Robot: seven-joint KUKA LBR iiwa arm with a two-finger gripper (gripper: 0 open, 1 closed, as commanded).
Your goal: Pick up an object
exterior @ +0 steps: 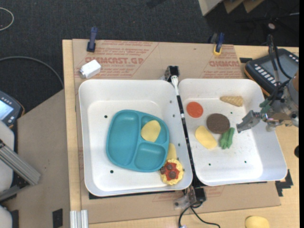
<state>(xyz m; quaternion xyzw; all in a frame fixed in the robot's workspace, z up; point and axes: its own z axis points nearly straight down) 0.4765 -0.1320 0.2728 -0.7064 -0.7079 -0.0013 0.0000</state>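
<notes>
My pincer [248,122] hangs over the right part of the right bin [237,172], and I cannot tell how it stands or whether it has hold of anything. Just to its left lie a green pod-shaped toy [227,138] and a brown round patty [218,122], with a yellow lump [205,137] beside them, an orange-red disc [194,109] further left and a tan cone-like piece [232,100] toward the far wall. In the left bin [95,127] sits a teal divided plate [123,139] with a yellow piece [151,130] in one compartment; a red and yellow toy [172,171] rests at the plate's near right corner. Both bins sit on the cardboard-covered surface [142,61].
</notes>
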